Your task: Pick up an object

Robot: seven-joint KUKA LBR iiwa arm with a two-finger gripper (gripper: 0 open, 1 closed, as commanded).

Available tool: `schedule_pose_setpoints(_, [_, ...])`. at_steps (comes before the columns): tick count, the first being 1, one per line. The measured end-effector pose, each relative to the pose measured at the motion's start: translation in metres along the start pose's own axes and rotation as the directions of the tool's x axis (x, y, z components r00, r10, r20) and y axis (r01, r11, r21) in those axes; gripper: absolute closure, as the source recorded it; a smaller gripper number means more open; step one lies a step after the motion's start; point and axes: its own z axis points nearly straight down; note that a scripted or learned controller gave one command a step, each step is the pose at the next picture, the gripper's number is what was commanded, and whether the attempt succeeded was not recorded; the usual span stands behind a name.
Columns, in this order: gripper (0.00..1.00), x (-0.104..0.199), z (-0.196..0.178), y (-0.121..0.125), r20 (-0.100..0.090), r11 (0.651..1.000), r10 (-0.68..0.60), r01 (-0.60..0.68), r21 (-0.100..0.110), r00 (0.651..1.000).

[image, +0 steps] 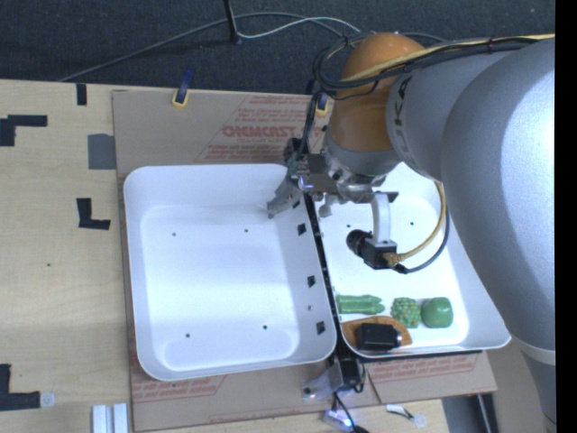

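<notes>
Objects: small items lie along the near edge of the right bin (424,219), well below the jaws and to their right as the camera sees it.
Green long piece: a ridged green item (359,304) lies flat, closest of the group to the divider between the bins.
Green round pair: a bumpy green ball (406,311) touches or nearly touches a smoother green one (437,312) on its right.
Black item: a dark block (378,336) rests on an orange-brown flat piece (394,328) just under the green things, at the bin's rim.
Jaws: the gripper (302,198) hangs over the top end of the divider, one finger (281,203) slanting into the left bin (216,269); how wide they stand cannot be told, and nothing is seen between them.
Arm: grey body with an orange band (374,88) fills the right of the view, above the right bin; a black cylinder (368,247) on a cable hangs below the wrist.
Left bin: white floor to the left of the jaws, a few dark dots on it.
Writing: red print "CHEMCREST" (257,132) reads on the cardboard sheet (162,133) beyond the jaws, under both bins.
Surface: pale wood (54,269) with black tape marks, far left of the jaws.
Small clip: a blue and yellow piece (183,90) sits at the cardboard's far edge.
</notes>
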Motion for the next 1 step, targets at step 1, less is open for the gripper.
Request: schedule_pose_setpoints(1, [0.0,0.0371,-0.0873,0.0047,0.002,1.0,0.007,-0.007,-0.004,1.0])
